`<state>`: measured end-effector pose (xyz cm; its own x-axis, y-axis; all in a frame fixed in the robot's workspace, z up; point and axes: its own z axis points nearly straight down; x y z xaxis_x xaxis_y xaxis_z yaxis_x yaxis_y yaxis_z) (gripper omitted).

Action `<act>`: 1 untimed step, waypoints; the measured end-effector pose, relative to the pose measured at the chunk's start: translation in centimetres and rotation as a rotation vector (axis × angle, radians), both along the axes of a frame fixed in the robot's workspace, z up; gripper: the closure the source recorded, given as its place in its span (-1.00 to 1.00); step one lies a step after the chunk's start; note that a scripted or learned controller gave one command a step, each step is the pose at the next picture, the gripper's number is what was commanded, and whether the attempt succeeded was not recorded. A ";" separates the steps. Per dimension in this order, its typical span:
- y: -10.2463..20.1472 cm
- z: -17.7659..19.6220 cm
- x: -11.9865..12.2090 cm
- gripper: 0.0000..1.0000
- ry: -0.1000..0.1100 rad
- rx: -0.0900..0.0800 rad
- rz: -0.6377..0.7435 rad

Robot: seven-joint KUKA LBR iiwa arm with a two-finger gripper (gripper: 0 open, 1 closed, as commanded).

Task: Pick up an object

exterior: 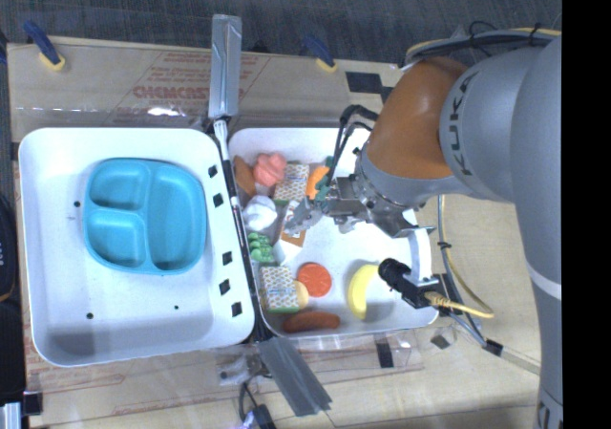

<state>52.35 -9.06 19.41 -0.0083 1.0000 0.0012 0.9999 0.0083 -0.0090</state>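
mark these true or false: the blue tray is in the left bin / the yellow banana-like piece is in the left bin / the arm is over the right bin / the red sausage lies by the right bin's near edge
1. The blue tray is in the left bin. True.
2. The yellow banana-like piece is in the left bin. False: it lies in the right bin.
3. The arm is over the right bin. True.
4. The red sausage lies by the right bin's near edge. True.
5. The orange round piece sits on the blue tray. False: it lies in the right bin, beside the yellow piece.

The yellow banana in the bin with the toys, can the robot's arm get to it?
Probably yes. The banana lies uncovered near the right bin's front edge, with bare floor around it, and the gripper hangs over that same bin.
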 end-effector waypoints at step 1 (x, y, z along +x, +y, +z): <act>-0.7 8.4 -0.6 -1.00 -0.005 -0.003 -0.134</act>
<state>51.73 -9.75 27.79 0.1254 0.9921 -0.0014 0.9921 -0.1254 -0.0035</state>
